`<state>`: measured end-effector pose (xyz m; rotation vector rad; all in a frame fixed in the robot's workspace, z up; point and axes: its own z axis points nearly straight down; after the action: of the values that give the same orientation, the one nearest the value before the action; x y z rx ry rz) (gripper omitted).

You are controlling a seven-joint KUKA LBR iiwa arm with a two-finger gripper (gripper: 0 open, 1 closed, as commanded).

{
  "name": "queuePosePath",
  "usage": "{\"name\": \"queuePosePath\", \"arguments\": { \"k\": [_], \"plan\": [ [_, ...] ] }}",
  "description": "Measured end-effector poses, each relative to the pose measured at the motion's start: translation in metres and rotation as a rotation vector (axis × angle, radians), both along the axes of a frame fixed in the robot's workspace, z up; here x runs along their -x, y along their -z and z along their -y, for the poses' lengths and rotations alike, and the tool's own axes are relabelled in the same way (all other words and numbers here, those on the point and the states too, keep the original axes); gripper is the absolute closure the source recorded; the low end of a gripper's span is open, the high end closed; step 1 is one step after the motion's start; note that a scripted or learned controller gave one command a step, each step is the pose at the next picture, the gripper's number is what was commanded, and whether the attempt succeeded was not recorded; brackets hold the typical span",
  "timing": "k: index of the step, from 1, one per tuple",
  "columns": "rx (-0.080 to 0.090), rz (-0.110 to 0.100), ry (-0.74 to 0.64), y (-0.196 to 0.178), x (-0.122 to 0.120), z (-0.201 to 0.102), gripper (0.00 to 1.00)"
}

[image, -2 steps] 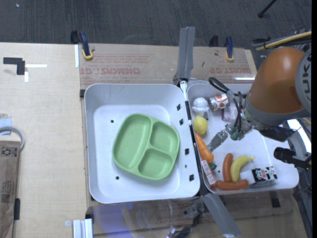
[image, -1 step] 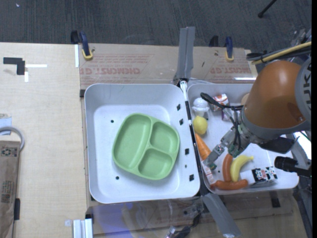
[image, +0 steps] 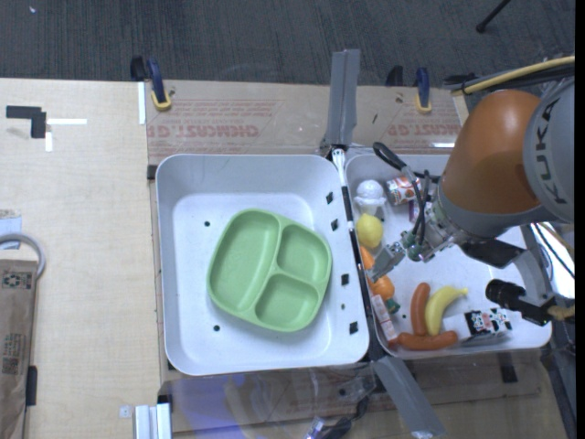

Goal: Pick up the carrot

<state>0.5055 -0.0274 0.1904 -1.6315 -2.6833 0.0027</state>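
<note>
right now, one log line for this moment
gripper low in right bin | carrot by left wall, beside gripper | not lifted

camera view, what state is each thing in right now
green plate: upright in the left bin
carrot: lying at the right bin's left wall, under the claw
banana: lying flat
lemon: resting beside the left wall
sausage: lying flat

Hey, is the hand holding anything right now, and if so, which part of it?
It cannot be told. The hand is low over the right bin, at the carrot near the lemon, but the view is too small to show a grip.
</note>
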Motion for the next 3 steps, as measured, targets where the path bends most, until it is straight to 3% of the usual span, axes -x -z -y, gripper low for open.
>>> {"name": "queuePosePath", "arguments": {
  "k": [1,2,3],
  "plan": [
    [0.0,-0.001,-0.048,-0.001,0.02,-0.036,0.0],
    [0.0,0.002,-0.061,-0.001,0.027,0.023,0.0],
    [0.0,0.002,-0.061,-0.001,0.027,0.023,0.0]
  ]
}}
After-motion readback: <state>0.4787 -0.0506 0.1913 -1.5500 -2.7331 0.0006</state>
